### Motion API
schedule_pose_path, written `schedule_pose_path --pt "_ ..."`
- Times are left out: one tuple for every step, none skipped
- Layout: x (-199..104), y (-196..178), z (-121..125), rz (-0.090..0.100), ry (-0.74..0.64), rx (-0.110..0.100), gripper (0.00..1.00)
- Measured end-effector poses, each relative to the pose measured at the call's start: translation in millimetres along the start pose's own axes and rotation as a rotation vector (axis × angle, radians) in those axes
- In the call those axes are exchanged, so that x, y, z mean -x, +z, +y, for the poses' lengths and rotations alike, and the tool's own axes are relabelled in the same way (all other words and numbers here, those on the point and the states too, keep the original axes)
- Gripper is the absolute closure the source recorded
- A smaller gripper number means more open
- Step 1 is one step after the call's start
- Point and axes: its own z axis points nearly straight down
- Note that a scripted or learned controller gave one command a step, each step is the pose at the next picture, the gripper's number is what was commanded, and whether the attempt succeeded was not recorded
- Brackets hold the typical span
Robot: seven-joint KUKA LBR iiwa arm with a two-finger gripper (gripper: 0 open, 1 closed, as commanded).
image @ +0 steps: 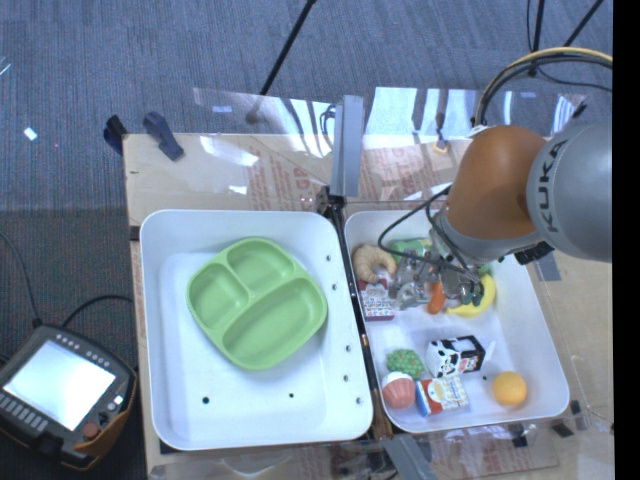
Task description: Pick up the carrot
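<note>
The carrot (436,296) is a small orange-red piece in the upper middle of the right bin (548,343), lying next to a yellow banana (478,296). My gripper (422,288) hangs low over the bin, right at the carrot's left side, under the orange wrist band (495,193). The wrist and cables hide the carrot's upper end. Whether the carrot is gripped cannot be made out from this view.
Around the gripper lie a croissant (372,260), a green item (408,246) and a red-white packet (377,304). Nearer the front are a cow-print carton (456,356), an orange (510,389), a green lump (405,361) and a small box (442,396). A green divided plate (258,301) sits in the left bin (165,368).
</note>
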Motion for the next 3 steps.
schedule_pose_path --pt "-1 -102 -88 0.009 -0.209 0.003 1.0" --pt "-3 -98 -86 0.015 -0.211 0.007 0.0" --pt "15 21 -27 0.021 -0.314 0.011 0.0"
